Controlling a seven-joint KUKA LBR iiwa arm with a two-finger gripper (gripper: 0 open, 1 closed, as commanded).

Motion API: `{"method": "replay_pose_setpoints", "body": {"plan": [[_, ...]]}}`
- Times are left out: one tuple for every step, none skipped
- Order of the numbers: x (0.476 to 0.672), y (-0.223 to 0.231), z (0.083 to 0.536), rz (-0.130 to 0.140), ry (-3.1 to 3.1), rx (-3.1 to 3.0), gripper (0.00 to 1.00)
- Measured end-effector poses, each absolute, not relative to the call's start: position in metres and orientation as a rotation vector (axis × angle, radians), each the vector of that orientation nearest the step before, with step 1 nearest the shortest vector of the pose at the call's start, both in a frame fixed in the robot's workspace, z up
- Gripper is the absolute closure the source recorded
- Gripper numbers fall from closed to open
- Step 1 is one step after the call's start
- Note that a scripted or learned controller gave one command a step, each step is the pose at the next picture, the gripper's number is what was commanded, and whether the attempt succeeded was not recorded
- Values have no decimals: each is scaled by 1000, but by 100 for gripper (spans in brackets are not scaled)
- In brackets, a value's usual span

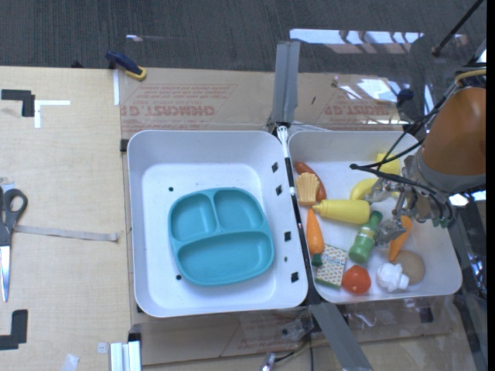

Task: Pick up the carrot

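The carrot is a long orange piece with a green end. It lies along the left wall of the right bin, beside the divider. My gripper hangs low over the right half of that bin, well to the right of the carrot. It is just above a smaller orange piece and beside a green bottle. Wrist hardware and cables hide how the jaws stand. Nothing can be made out held in it.
The right bin also holds a yellow squeeze bottle, a banana, a tomato, a white piece, a tan ball and a checkered box. A blue divided plate lies in the left bin.
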State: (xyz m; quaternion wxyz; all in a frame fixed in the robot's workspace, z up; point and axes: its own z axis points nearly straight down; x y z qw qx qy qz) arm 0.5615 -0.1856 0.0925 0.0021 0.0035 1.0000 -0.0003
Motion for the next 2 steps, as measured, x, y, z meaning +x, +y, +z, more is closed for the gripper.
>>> {"method": "replay_pose_setpoints", "body": {"plan": [[563, -185, 103, -3, 3133, 5, 100], [548, -155, 196, -1, 3115, 357, 100]]}}
